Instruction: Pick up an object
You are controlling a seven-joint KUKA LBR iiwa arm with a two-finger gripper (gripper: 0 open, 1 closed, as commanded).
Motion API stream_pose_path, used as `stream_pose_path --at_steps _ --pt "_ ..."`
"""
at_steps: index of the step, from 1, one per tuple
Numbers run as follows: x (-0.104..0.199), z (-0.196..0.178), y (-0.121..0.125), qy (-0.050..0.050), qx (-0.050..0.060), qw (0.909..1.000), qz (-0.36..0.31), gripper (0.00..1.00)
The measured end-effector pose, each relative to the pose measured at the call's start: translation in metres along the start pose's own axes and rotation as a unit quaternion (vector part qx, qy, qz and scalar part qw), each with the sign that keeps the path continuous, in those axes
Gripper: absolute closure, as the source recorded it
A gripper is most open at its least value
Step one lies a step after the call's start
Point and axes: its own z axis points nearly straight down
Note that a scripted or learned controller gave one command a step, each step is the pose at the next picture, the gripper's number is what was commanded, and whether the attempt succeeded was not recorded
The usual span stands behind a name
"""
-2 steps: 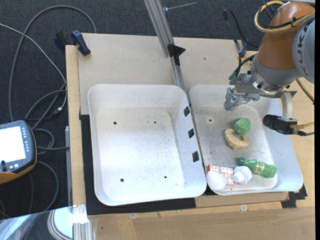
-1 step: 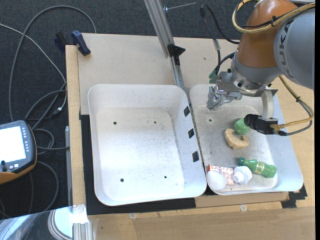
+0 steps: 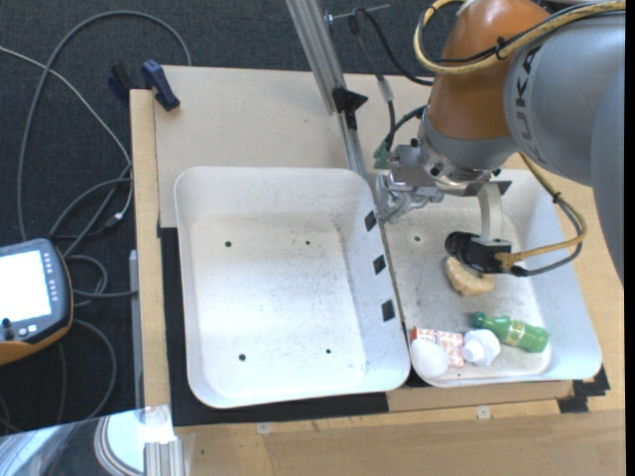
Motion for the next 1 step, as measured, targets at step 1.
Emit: stream_pose_path --at_steps 1 --pt "0.0548 0.0047 0.0088 -0.001 -0.001 1.0 0.0 1.0"
